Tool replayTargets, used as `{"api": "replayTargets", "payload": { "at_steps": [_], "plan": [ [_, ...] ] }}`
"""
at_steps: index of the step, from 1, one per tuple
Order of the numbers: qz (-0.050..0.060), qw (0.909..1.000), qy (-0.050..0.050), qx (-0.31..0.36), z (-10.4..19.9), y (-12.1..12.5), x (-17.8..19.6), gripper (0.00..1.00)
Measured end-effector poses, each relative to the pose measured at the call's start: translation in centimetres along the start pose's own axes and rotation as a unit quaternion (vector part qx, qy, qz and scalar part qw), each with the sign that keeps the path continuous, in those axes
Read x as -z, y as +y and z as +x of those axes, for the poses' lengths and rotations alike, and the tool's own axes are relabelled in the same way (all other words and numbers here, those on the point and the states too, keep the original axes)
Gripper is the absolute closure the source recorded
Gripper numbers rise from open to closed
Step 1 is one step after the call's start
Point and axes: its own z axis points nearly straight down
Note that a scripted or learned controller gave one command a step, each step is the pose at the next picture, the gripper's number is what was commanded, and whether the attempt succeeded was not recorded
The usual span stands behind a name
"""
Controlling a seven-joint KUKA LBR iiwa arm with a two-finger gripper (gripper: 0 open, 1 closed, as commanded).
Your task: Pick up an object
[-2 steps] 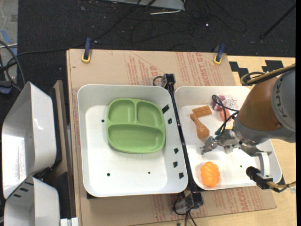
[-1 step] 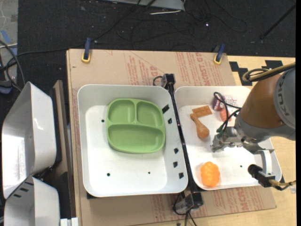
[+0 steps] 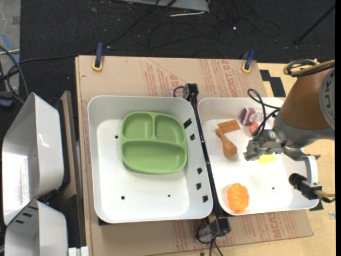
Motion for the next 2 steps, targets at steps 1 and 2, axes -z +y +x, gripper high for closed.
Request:
{"api": "replayTargets", "payload": {
  "at_steps": [1, 2],
  "plan": [
    [-0.001, 1.0, 0.0, 0.0, 0.0, 0.3, 6.3, 1.0],
    [0.0, 1.0, 0.0, 0.0, 0.0, 0.4, 8.4, 1.0]
  ]
}}
